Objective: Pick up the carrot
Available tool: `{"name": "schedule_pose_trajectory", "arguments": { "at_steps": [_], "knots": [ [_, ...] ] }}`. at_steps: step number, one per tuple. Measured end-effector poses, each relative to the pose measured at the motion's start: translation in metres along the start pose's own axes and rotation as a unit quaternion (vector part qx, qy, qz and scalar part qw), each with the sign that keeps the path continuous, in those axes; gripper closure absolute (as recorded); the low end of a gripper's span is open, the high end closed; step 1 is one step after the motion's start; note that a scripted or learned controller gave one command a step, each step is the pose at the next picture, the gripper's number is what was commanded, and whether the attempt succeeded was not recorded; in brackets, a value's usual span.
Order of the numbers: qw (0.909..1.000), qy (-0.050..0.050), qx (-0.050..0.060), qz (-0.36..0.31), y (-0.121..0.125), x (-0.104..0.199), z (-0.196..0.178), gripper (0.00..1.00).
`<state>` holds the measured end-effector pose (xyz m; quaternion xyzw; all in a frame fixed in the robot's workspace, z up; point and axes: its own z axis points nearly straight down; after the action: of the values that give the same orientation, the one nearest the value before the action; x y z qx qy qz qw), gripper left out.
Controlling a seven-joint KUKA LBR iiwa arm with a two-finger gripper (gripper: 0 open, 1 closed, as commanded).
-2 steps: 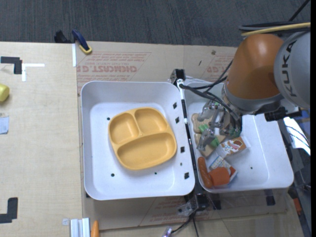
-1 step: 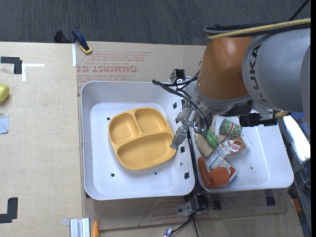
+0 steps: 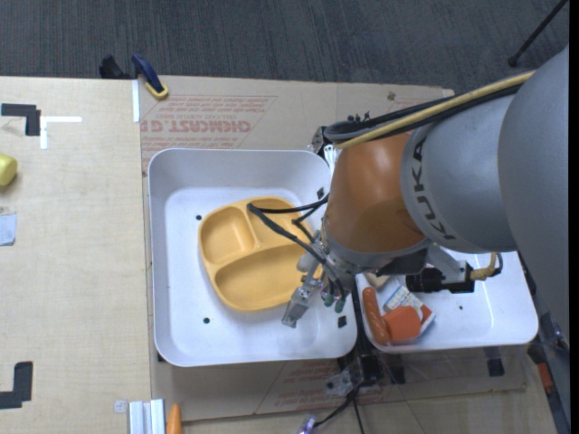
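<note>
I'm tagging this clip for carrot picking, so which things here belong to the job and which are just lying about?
Belongs to the job:
gripper, over the left bin
orange carrot-like piece in the right bin

Just lying about:
yellow divided plate in the left bin
red and white packet
yellow object on the bench

White bins: two, side by side on the bench, the left bin [image 3: 172,269] in full sight, the right bin [image 3: 507,319] largely under the arm.
Yellow divided plates: one [image 3: 237,260], lying in the left bin.
Robot arms: one [image 3: 470,179], grey with an orange band, reaching in from the right.
Grippers: one [image 3: 303,304], over the near right part of the left bin.
Orange-red items in the right bin: two, a long one [image 3: 374,319] and a blockier one [image 3: 404,325], touching.
Yellow objects on the far left bench: one [image 3: 6,170].
Blue-and-yellow clamps at the far edge: one [image 3: 149,77].
</note>
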<state>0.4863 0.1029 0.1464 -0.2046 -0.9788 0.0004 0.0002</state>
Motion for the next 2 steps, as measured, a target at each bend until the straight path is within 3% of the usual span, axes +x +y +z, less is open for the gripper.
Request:
{"name": "schedule_pose_trajectory", "arguments": {
  "at_steps": [1, 2],
  "knots": [
    [1.0, -0.002, 0.0, -0.001, 0.001, -0.002, -0.009, 1.0],
    [0.9704, -0.004, -0.001, -0.241, -0.006, 0.003, -0.09, 1.0]
  ]
}}
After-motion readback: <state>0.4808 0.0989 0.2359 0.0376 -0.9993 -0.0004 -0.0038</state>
